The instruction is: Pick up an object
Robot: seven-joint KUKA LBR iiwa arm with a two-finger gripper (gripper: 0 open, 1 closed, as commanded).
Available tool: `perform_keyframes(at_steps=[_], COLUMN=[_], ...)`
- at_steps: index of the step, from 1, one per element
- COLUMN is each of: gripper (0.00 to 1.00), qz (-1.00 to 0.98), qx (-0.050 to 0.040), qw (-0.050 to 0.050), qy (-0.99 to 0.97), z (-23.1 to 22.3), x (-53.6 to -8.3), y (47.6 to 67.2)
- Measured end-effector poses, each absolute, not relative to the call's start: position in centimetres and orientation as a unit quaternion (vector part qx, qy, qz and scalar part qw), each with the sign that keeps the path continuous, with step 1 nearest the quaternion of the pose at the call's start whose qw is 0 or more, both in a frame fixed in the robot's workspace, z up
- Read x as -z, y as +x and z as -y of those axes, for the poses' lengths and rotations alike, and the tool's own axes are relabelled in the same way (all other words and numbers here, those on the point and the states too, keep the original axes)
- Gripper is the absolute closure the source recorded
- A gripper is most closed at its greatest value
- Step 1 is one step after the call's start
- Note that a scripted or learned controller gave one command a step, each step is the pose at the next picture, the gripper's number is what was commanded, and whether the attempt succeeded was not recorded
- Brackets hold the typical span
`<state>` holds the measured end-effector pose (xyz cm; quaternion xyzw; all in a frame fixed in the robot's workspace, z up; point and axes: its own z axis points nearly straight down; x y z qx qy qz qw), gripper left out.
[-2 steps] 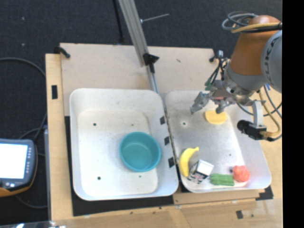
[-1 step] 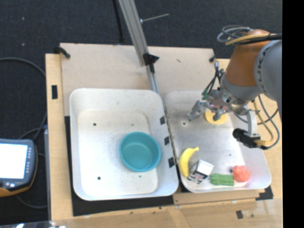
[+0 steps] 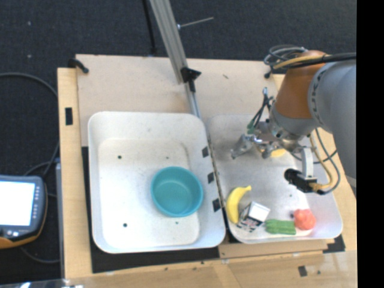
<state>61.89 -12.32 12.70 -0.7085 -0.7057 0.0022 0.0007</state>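
Big grey arm (image 3: 336,95) in from the right, with an orange band above the wrist. Bent over and tipped down into the right bin (image 3: 264,185), at the far end of it. Claw (image 3: 255,143) low over the white floor, pointing toward the wall between the two bins. Too small and too mixed up with shiny metal bits to tell how wide or narrow the claw is. Nothing seen held in it.

Just beside the claw, on its right, a little yellow thing (image 3: 278,153), partly hidden under the wrist. Cannot tell if touching or not.

At the near end of the same bin, well apart from the claw: a banana (image 3: 237,200) by the left wall, curved and standing almost straight up the picture. Right next to it, a small white box (image 3: 256,213). Then a green thing (image 3: 280,227) lying flat along the near rim. Then a red thing (image 3: 305,219) in the near right corner, just beside the green one.

In the left bin (image 3: 105,131), a blue bowl (image 3: 176,191), right way up, near the wall between the bins.
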Motion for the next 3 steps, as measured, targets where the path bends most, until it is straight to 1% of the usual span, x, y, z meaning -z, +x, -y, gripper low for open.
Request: perform_keyframes(at_steps=[1,2,3], gripper=[1.00,1.00,1.00], qz=[0.704,0.707,0.705], qx=[0.0010,0.0017,0.0021], qw=[-0.002,-0.002,-0.003], qy=[-0.710,-0.708,-0.709], z=[12.3,12.4,13.3], x=[-14.1,-18.5,-24.3], y=[62.1,62.3,62.1])
